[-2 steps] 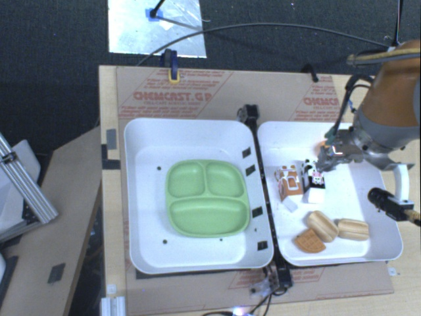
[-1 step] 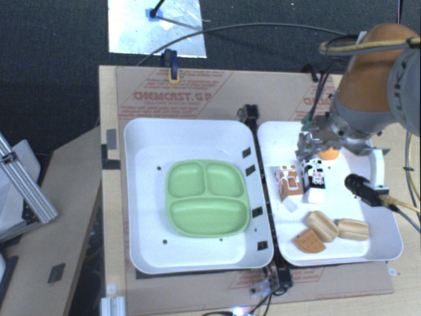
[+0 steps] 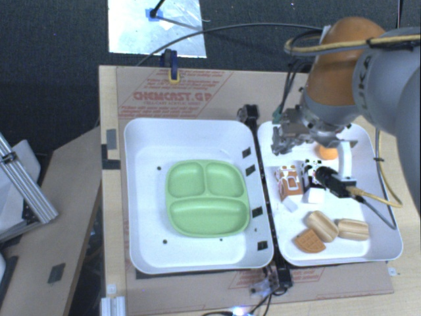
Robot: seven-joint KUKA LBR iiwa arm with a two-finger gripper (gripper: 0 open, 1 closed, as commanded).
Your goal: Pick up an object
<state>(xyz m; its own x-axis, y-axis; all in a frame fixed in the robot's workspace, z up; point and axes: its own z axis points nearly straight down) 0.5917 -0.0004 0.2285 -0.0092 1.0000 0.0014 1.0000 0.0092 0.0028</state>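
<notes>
The gripper (image 3: 284, 139) hung low in the right bin (image 3: 348, 253), just behind the orange-and-white box (image 3: 289, 180). Whether it was open or closed could not be told, and nothing was visibly held. The box looked the likeliest target.

The main risk was crowding. A small white block (image 3: 290, 205) lay just in front of the box, so a descent slightly off centre could have landed on an edge and tipped the box, or shoved it into the block rather than straddling it. An orange piece (image 3: 327, 152) sat near the box on its far side, under the wrist — it might have been nudged as well. Two bread rolls (image 3: 321, 224) and a cracker (image 3: 309, 242) lay further in front of the box, safely apart. The bin wall beside the box, towards the green plate (image 3: 209, 198), left little room on that side — a scrape there seemed possible.
</notes>
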